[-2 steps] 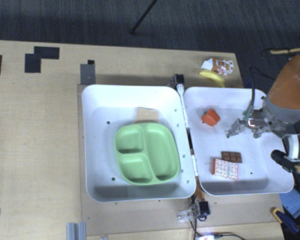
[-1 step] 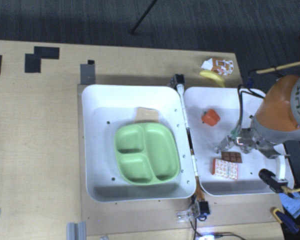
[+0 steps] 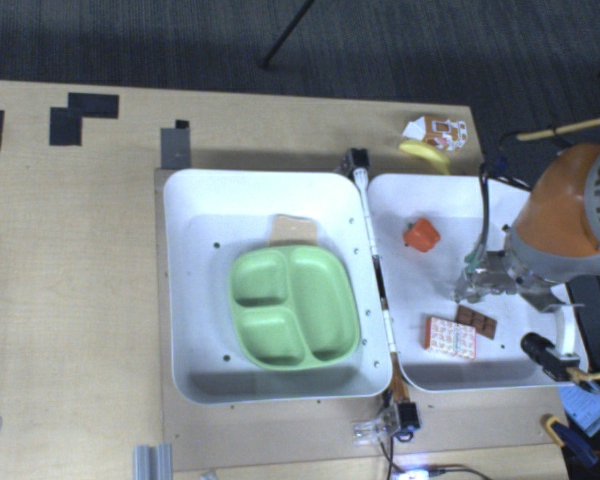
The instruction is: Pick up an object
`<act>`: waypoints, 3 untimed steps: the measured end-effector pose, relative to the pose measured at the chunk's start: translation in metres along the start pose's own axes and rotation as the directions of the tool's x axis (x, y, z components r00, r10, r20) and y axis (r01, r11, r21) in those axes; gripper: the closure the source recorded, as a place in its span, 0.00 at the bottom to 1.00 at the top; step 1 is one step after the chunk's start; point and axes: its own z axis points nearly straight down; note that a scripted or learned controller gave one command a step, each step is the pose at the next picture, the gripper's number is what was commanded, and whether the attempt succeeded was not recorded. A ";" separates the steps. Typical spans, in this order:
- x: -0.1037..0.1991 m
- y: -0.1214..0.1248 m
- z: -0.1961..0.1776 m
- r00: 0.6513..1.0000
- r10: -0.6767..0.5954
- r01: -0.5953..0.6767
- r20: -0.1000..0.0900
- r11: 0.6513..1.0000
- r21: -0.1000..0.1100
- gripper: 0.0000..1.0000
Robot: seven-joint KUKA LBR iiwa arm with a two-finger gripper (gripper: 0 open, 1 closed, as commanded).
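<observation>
In the right bin point(image 3: 420, 203) lie a small orange-red object point(image 3: 420, 235) near the back, a red and white patterned packet point(image 3: 450, 337) near the front, and a brown chocolate-like bar point(image 3: 476, 320) just right of the packet. My gripper point(image 3: 472, 286) hangs low over the bin floor, directly behind the brown bar and right of the orange-red object. Nothing shows between its fingers.
The left bin point(image 3: 195, 268) holds a green divided plate point(image 3: 294, 304) and a tan block point(image 3: 294, 229) behind it. A yellow and white item point(image 3: 432, 138) lies on the bench behind the right bin. Black patches mark the bench at far left.
</observation>
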 end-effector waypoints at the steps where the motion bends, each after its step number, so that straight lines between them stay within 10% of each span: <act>1: 0.000 0.000 0.000 1.000 0.000 0.000 0.000 1.000 0.000 0.00; 2: 0.049 -0.039 0.010 1.000 0.001 -0.001 0.003 1.000 -0.002 0.00; 3: 0.050 -0.038 -0.001 1.000 -0.001 0.001 0.001 1.000 -0.006 1.00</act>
